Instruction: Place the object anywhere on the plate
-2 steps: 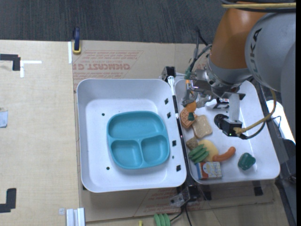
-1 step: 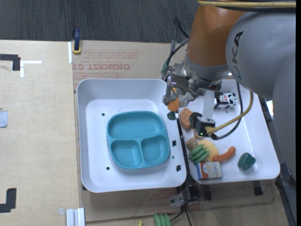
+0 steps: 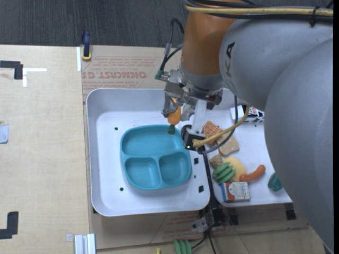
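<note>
A big grey arm (image 3: 275,89) with an orange band (image 3: 209,30) is seen reaching in from the right, above two white bins. The gripper (image 3: 174,115) is hung over the back edge of the left bin (image 3: 106,157), just above the far rim of the plate (image 3: 155,157). A small carrot (image 3: 174,118), orange with a bit of green at its low end, is seen pinched between the fingers, so the gripper is clenched on the carrot. The carrot is held upright, with its green tip just at the plate's top edge, and whether it is touching the plate cannot be told. The plate is blue, with three parts: one long part at the back and two smaller parts at the front. It is laid in the middle of the left bin, a little tilted. In the right bin (image 3: 265,194), several toy foods are piled near each other. A waffle (image 3: 212,128) is seen close to the gripper, and a slice of bread (image 3: 229,147) is set just below it. A green pepper (image 3: 222,172) is laid beside a yellow fruit (image 3: 237,167). A sausage (image 3: 252,173) is set to the right of them, a small box (image 3: 235,191) is placed at the front, and a green thing (image 3: 275,182) is half hidden by the arm. Both bins are set on a brown board (image 3: 122,70), which is laid on a pale bench (image 3: 39,157).
</note>
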Robot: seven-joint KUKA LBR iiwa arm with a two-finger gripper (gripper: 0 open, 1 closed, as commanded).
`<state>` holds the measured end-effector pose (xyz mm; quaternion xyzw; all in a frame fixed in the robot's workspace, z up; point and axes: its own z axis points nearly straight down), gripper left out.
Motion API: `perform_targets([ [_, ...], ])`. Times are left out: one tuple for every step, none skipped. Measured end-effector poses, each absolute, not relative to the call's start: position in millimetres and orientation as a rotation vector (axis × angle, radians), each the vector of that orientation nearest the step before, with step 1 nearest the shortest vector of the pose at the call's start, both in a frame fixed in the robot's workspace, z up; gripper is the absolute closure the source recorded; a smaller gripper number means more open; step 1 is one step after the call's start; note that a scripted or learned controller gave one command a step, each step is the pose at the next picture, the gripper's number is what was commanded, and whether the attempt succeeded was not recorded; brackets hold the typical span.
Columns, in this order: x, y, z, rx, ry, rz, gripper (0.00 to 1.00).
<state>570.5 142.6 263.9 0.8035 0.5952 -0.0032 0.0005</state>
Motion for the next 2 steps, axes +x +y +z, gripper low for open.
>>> perform_targets([
  [552.8, 191.7, 239.6, 2.39, 2.042, -0.013, 1.0],
  [553.0, 191.7, 239.8, 2.39, 2.042, -0.012, 0.0],
])
